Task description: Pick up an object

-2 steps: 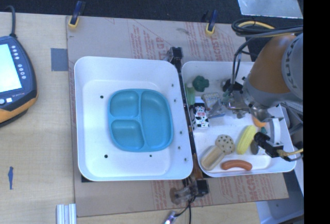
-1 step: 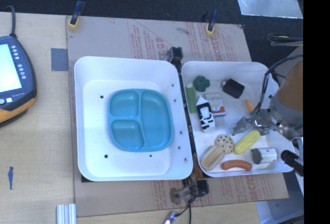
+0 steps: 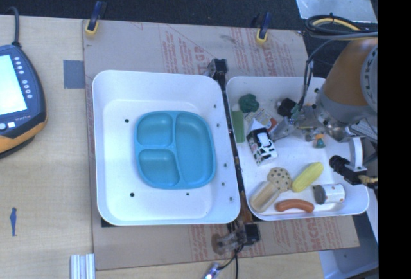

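The gripper (image 3: 297,118), whose state I cannot tell, sits at the right bin's (image 3: 359,206) centre, above toys: corn (image 3: 307,177) at 5 o'clock, hotdog (image 3: 295,206) at 6, cow (image 3: 262,144) at 8

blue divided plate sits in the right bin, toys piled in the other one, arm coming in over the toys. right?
Not quite. The camera view shows the blue divided plate in the left bin, not the right. The toys, such as the corn cob and sausage, are piled in the right bin, and the arm does come in over them.
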`<action>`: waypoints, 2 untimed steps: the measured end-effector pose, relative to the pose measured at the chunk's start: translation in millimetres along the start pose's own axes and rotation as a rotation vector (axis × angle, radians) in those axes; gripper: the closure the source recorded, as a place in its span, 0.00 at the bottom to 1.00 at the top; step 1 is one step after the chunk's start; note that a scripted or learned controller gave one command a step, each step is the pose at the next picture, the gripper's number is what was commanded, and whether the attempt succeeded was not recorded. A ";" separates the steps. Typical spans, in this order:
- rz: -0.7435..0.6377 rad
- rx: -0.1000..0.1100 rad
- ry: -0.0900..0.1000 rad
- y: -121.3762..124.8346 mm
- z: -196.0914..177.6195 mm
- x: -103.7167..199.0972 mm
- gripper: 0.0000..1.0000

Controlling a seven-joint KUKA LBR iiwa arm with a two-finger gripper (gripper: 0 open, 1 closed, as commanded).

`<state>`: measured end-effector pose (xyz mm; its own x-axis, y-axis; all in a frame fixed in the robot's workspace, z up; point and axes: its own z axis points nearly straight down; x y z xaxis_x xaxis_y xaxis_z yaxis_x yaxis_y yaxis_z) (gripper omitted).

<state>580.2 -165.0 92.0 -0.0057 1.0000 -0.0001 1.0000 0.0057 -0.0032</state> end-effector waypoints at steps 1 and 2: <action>0.001 0.003 0.000 75.9 0.0 63.4 0.00; -0.001 0.001 0.012 47.8 -0.8 -29.5 0.00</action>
<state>628.1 -194.3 92.6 -0.0066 0.9999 0.0123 1.0000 0.0066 -0.0040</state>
